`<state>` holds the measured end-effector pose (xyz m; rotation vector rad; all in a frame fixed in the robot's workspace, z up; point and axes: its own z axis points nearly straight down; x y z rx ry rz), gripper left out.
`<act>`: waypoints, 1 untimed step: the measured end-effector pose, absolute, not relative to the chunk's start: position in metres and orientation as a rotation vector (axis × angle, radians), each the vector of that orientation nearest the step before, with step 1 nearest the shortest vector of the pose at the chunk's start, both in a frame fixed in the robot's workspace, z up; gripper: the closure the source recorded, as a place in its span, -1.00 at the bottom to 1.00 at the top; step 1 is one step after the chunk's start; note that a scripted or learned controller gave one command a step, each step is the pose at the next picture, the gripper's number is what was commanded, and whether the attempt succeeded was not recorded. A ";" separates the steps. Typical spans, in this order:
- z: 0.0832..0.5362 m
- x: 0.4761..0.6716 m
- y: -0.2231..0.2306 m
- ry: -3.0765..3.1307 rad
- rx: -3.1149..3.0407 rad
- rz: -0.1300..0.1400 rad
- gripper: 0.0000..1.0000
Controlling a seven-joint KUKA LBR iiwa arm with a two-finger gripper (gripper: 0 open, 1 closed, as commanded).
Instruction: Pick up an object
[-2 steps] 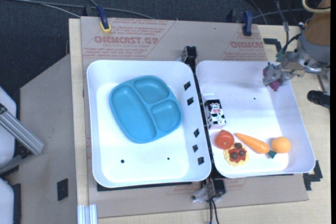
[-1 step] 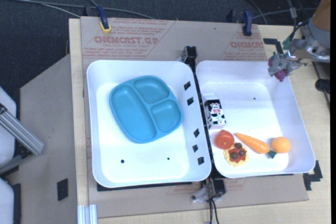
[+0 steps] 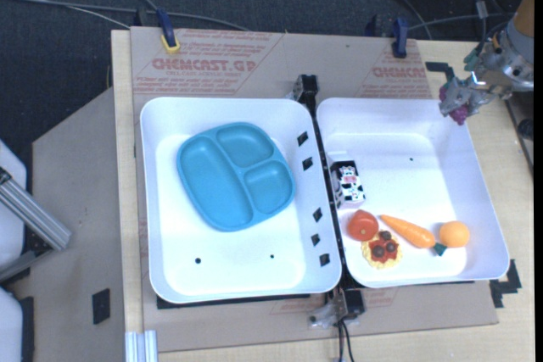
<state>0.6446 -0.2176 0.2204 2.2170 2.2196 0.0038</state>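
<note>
The tool [image 3: 459, 103] is seen above the far right corner of the right bin [image 3: 475, 182]; whether it is open or closed cannot be told. Well below it, toward the bin's near edge, an orange ball [image 3: 454, 234], a carrot [image 3: 409, 231] and a tomato [image 3: 363, 225] are lying.

Right bin [image 3: 475, 182]: upper and middle floor open, free passage from above. Obstacles crowd near edge: toy cow [image 3: 348, 185] against divider, tomato [image 3: 362, 225], tart [image 3: 382, 251], carrot [image 3: 408, 231], orange [image 3: 454, 234]; narrow gaps between. Left bin [image 3: 157, 182]: blue divided plate [image 3: 237, 175] fills middle; near floor strip open.
</note>
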 end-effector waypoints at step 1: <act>0.231 0.625 -0.164 2.229 2.218 0.002 1.00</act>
